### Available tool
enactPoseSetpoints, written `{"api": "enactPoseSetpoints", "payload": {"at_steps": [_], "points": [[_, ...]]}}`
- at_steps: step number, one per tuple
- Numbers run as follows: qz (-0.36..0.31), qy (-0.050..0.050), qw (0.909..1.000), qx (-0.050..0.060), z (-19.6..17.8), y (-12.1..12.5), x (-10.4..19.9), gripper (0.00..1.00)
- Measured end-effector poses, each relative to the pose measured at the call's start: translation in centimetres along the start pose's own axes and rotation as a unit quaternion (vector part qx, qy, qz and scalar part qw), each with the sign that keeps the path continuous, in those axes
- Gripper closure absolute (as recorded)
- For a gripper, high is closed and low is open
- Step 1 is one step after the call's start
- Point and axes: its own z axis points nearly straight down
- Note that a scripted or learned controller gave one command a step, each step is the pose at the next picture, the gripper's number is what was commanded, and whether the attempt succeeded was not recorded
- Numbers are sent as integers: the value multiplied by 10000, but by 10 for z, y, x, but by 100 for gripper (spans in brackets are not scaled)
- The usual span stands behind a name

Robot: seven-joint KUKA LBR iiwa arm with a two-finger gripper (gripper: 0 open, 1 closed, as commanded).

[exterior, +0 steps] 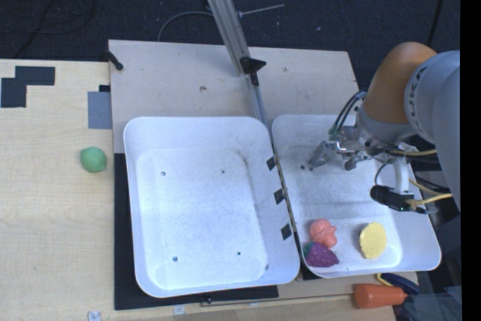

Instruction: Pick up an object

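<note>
In the right bin (pixel 342 192), near its front edge, lie three small toys: a pink-orange one (pixel 322 231), a purple grape bunch (pixel 322 255) touching it from the front, and a yellow piece (pixel 373 240) to their right. My gripper (pixel 333 161) hovers over the bin's back half, well behind the toys. Its fingers are spread open and nothing is between them. One fingertip (pixel 314 162) points towards the divider between the bins.
The left bin (pixel 143 135) sits beside the right one. A green ball (pixel 93 159) rests on the wooden bench at the left. An orange toy (pixel 379 295) lies outside the right bin's front rim. A metal rail (pixel 229 19) slants in from the back.
</note>
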Motion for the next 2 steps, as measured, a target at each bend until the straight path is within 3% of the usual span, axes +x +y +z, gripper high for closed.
{"api": "enactPoseSetpoints", "payload": {"at_steps": [1, 2], "points": [[4, -6, 10000, -26, -13, 1, -1, 100], [6, -7, 10000, -42, -57, -3, 1, 100]]}}
